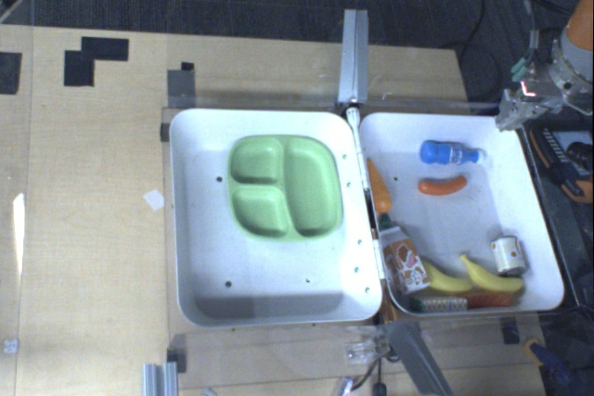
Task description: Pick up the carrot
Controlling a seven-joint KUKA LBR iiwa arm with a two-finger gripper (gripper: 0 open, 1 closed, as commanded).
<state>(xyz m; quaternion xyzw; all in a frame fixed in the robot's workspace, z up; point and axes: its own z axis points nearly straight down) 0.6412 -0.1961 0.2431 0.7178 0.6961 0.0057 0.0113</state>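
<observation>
The carrot (378, 187) is a slim orange piece with a green tip. It lies along the left wall of the right bin (534, 199), close to the divider between the bins. The gripper (522, 104) hangs over the far right corner of that bin, well away from the carrot and up to its right. The grey arm (571, 60) comes in from the right edge behind it.
The right bin also holds a blue bottle (450, 153), an orange sausage (443, 185), a small can (507, 255), two bananas (469, 277) and a printed carton (406, 264) just below the carrot. A green divided plate (285, 185) sits in the left bin (200, 227).
</observation>
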